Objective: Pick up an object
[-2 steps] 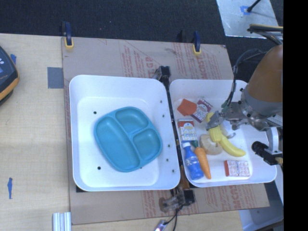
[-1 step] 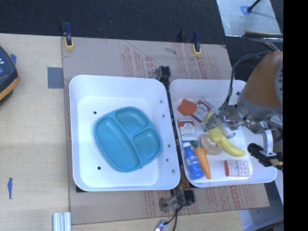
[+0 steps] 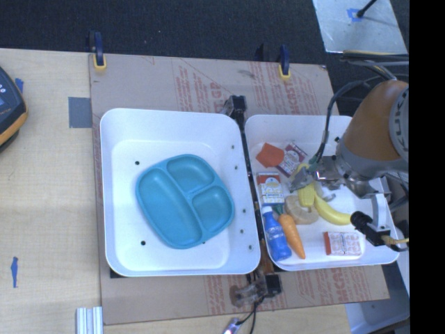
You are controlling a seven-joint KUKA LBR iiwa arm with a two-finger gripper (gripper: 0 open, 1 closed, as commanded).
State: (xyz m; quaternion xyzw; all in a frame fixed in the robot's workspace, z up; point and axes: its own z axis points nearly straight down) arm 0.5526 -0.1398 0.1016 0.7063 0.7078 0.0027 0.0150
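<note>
The right bin [image 3: 306, 261] holds several small items. Among them are a yellow banana [image 3: 329, 212], an orange carrot [image 3: 293, 235], a blue bottle [image 3: 275, 236], a red pouch [image 3: 270, 156] and a red-and-white packet [image 3: 343, 243]. My gripper [image 3: 306, 178] is low inside this bin, just above the banana's left end and a tan round piece [image 3: 300, 213]. The grey arm with its orange band [image 3: 372, 120] comes in from the right and hides the bin's right side.
The left bin [image 3: 118, 186] holds a blue divided plate [image 3: 184, 200]. A small red-and-white box [image 3: 270, 187] lies by the wall between the bins. Black cable fittings [image 3: 372, 229] hang over the right bin's right edge. Clamps [image 3: 283, 60] hold the cardboard base at the back.
</note>
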